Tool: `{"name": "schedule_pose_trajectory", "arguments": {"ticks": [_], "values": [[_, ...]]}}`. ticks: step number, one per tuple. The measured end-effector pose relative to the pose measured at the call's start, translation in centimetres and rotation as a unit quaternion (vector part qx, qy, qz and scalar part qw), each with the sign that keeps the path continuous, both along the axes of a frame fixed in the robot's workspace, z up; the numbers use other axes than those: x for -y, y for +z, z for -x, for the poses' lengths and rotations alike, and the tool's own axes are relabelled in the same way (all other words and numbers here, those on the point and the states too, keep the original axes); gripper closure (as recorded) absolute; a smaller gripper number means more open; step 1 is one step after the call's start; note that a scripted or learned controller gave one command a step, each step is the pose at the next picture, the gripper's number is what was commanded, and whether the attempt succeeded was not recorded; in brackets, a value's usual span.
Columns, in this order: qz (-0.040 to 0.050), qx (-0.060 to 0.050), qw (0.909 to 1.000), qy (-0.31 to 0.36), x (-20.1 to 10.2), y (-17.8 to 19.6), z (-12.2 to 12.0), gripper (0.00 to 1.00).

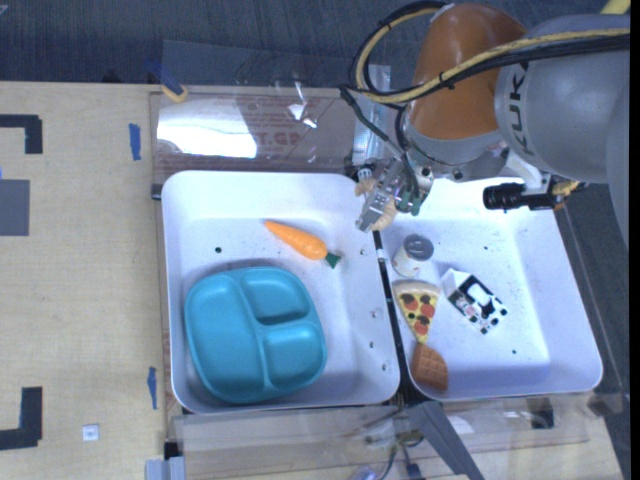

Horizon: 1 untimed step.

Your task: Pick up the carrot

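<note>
Gripper (380, 211) is hovering right of the carrot (297, 239), finger state unreadable, holding nothing visible; it should be centring over the carrot's thick middle.

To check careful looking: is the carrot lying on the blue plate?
No, the carrot lies on the left bin's white floor, just beyond the blue plate.

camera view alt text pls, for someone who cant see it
An orange toy carrot lies free in the left white bin behind a blue divided plate, while the robot's gripper hovers near the divide between bins. The right bin holds a toy pizza slice and other small items.
</note>
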<state>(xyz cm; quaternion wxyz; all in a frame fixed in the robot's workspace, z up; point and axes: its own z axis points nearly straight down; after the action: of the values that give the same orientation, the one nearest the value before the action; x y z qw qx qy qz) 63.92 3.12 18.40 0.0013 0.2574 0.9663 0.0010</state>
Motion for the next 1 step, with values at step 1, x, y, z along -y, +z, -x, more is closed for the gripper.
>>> {"name": "schedule_pose_trajectory", "arguments": {"ticks": [1], "values": [[0.0, 0.002, 1.0, -0.001, 0.11, 0.2, -0.09, 0.0]]}}
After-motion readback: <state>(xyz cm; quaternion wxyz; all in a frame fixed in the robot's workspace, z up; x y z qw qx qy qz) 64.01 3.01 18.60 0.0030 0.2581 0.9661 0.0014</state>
